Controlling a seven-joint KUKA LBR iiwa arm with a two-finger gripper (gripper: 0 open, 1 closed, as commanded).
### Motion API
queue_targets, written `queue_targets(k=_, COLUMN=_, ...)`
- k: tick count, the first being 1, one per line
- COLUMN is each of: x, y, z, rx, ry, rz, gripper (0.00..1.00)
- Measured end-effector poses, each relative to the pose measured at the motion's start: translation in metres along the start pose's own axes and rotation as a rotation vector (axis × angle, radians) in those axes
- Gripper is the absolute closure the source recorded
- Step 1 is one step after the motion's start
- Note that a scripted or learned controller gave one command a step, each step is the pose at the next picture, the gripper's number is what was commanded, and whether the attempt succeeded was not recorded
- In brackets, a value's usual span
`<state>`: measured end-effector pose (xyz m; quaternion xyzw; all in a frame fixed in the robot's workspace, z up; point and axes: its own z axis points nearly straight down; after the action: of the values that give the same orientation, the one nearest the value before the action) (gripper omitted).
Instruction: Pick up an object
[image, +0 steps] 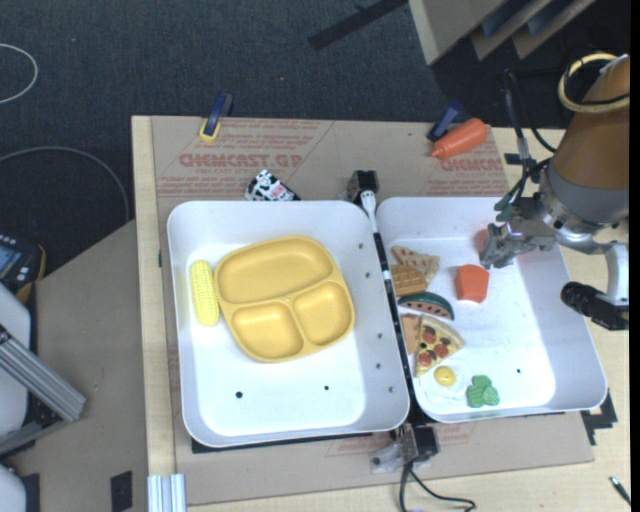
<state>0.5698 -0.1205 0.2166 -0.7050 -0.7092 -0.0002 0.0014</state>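
Observation:
My gripper (497, 247) hangs over the back of the right bin (560, 370), reaching in from the right. Just in front of it and to the left, an orange-red block (472, 283) stands on the bin floor, close to the gripper but apart from it. Along that bin's left side lie a waffle piece (412, 268), a watermelon slice (426, 305), a pizza slice (435, 343), a fried egg (444, 377) and a green broccoli piece (483, 392). A small reddish patch shows at the gripper's left side; I cannot make out what it is.
The left bin (200, 390) holds a yellow divided plate (285, 297) and a corn cob (204, 292). Behind the bins, on the bench, lie a toy carrot (460, 138), a black-and-white toy (270, 187) and a yellow clamp (213, 118). A black part (595, 303) of the arm overhangs the right bin's right rim.

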Motion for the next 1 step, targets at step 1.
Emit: queue_targets(k=1, x=0.0517, y=0.0087, z=0.0024, rx=0.000, ry=0.000, rz=-0.001, gripper=1.00)
